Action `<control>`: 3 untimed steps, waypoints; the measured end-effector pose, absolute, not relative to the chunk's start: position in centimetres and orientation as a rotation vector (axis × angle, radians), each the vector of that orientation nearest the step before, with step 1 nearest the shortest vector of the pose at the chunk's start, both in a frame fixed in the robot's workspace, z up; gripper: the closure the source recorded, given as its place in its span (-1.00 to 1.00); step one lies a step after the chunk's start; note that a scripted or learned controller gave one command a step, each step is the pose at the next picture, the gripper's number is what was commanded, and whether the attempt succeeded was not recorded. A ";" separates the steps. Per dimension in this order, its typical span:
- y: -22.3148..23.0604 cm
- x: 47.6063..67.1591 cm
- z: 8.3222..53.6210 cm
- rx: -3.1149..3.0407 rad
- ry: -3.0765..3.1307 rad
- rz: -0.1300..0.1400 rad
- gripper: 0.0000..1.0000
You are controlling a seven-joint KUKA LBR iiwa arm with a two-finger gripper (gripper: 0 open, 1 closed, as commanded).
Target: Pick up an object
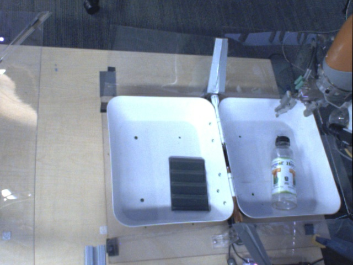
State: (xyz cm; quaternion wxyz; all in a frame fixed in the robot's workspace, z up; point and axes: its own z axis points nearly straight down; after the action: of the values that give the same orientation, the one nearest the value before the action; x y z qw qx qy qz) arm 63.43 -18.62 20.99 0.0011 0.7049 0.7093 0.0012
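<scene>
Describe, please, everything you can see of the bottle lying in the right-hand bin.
The bottle looks like clear plastic, with a dark cap at its far end and a white label bearing orange and green print around its middle. It lies on its side on the floor of the right bin, lengthwise, cap pointing away from the camera, near the bin's right wall. Only the bin touches it; the claw hangs apart, over the bin's far right corner.

Light wooden desk, pale glare patch at left edge. Dark grey carpeted floor beyond far edge. Clear sheet leaning at upper left; loose cables at upper right.
</scene>
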 end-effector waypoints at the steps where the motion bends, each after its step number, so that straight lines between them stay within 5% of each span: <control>1: -20.5 61.2 12.5 2.007 2.410 0.005 -1.00; 2: -20.5 59.1 8.9 1.945 2.454 0.007 -1.00; 3: -20.5 59.4 10.2 1.940 2.447 0.015 1.00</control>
State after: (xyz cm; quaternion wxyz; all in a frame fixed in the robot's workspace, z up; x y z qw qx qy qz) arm 59.43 -20.50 10.20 0.0092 0.6212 0.7836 0.0047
